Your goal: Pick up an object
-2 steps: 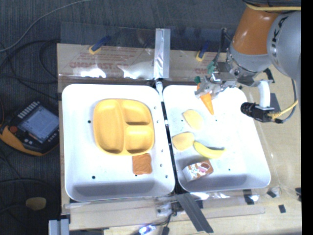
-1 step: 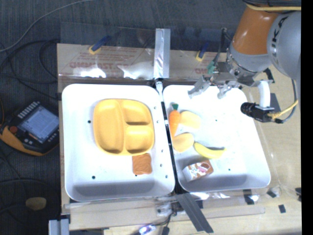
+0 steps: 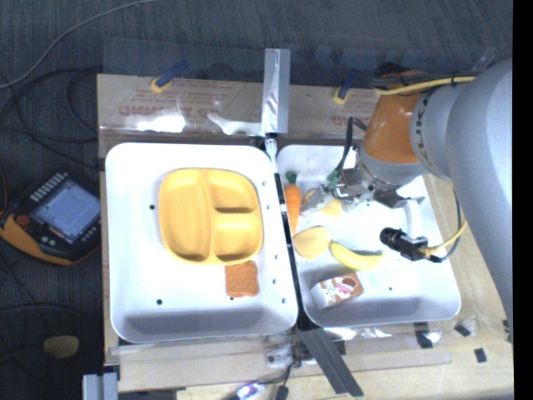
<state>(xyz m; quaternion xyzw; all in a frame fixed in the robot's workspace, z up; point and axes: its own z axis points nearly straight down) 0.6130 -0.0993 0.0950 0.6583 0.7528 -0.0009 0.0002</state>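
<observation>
In the right bin, my gripper reaches down near the bin's upper left, under the orange wrist band. Its tip is right beside a small pale yellow piece and a small orange bit. An orange carrot lies along the bin's left wall. A round yellow-tan piece and a yellow banana lie just below the gripper. A small red and white packet lies near the front.
The left bin bears a yellow divided plate and a brown toast-like slice. A black cable plug hangs over the right bin. A handheld controller lies on the floor at left.
</observation>
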